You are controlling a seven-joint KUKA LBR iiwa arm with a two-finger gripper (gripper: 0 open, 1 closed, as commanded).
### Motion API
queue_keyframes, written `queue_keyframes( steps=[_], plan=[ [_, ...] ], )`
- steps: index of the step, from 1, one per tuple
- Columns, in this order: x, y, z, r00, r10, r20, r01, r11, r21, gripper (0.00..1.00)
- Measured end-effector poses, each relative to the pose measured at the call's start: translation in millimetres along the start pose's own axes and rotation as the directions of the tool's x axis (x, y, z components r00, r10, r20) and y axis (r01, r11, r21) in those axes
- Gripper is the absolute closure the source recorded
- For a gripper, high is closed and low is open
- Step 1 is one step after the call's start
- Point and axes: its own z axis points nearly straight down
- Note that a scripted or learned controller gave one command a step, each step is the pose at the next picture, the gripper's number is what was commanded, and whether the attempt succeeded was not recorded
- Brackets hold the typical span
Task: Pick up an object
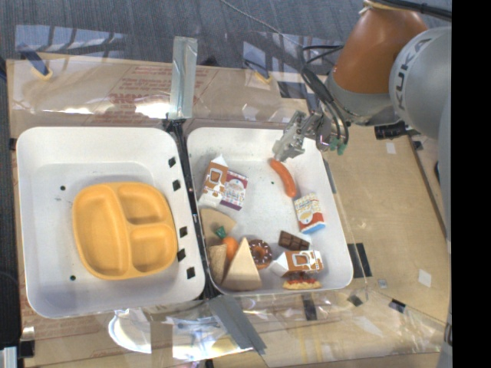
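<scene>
Sausage [283, 177] lies in the right bin [201, 140], near its back wall, just below the gripper [291, 146]; finger state cannot be told. Same bin holds cartons [225, 186], a cheese wedge [242, 267], a doughnut [260, 252] and a chocolate piece [293, 241]. Left bin [34, 148] holds a yellow divided tray [123, 229]. Front items overlap.

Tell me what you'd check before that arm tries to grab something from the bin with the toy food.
1. Claw is above the right bin: ok, near its top edge.
2. A target sits close by: ok, the orange sausage lies just below the claw.
3. Sausage has room around it: ok, it lies apart from the carton and the small box.
4. Claw is free of any load: ok, nothing seen between its fingers.
5. Claw open wide enough: cannot tell.
6. Yellow tray is out of the way: ok, it lies in the left bin.
</scene>
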Motion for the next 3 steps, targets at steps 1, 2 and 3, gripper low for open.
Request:
queue_keyframes(
  steps=[1, 2, 3],
  plan=[
    [92, 9, 97, 0.997, -0.076, -0.018, 0.076, 0.997, -0.002, 1.00],
    [35, -37, 53, 0.998, 0.068, -0.007, -0.068, 0.998, 0.001, 1.00],
    [24, -15, 60, 0.931, 0.364, -0.006, -0.364, 0.932, 0.003, 1.00]
  ],
)
